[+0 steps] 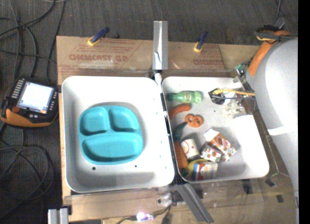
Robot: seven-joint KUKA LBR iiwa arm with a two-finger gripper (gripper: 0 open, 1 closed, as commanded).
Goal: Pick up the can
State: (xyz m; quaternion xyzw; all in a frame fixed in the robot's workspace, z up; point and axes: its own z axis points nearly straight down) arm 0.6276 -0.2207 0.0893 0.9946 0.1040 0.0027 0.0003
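I see the can (190,148) lying tilted in the right bin (256,167), toward that bin's front left corner, close to the wall that divides the two bins. Just beside it on the right sit two small patterned cartons (219,146), and in front of it a colourful box (203,170) lies near the bin's front edge; an orange sausage-shaped toy (180,157) touches the can's left side. Farther back in the same bin I make out a pretzel (194,120), another orange sausage (179,110) and a green bottle (185,97) on its side by the back left corner. The pincer (236,103) hangs over the back right part of this bin, well apart from the can; I cannot tell its state, because its shape is a blur against the white floor. The grey arm (283,97) covers the counter's right edge. The left bin (70,121) holds a blue divided plate (111,133).
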